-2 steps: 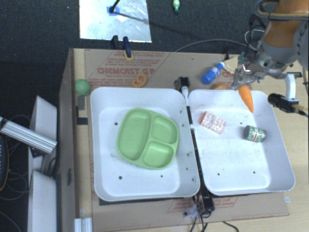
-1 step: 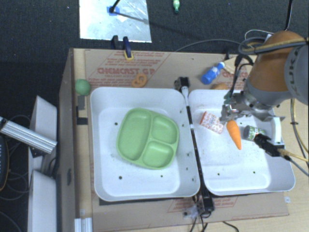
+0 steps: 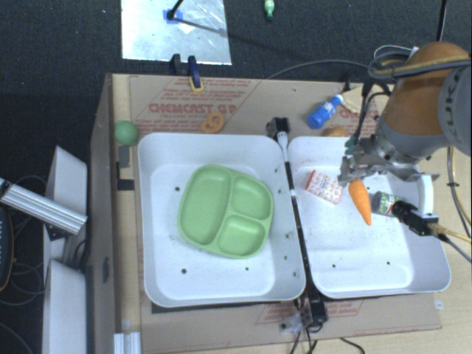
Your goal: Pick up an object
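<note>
Since the left bin holds just the green divided tray, a flat and awkward grab, I'd skip it. Right bin has the candidates: small red-and-white packet, then orange carrot just beside it, then a small dark-green bottle near the carrot. My gripper hovers over the packet/carrot gap; can't tell how my fingers are set. Best bet: centre on the carrot, span its narrow width, descend straight.
</note>
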Controlling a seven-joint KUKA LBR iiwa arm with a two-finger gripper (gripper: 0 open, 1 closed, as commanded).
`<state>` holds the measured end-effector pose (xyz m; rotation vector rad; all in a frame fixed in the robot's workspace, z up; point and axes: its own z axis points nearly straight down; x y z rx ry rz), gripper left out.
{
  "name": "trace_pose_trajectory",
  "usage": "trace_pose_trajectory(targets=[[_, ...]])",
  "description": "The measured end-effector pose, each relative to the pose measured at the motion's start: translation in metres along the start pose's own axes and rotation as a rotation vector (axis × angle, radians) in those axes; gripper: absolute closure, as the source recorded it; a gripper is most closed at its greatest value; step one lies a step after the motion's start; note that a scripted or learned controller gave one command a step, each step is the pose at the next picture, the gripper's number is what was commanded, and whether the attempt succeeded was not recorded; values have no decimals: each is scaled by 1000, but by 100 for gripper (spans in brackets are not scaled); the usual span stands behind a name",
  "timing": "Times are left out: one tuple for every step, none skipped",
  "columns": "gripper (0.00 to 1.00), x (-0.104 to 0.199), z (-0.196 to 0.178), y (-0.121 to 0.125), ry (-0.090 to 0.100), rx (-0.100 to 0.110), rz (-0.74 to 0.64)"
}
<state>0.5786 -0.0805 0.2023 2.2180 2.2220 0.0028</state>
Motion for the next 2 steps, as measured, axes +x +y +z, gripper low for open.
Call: trace_pose_trajectory(targets=[[100, 0, -11, 1, 0, -2, -1], [100, -4, -22, 56, 0, 0, -3]])
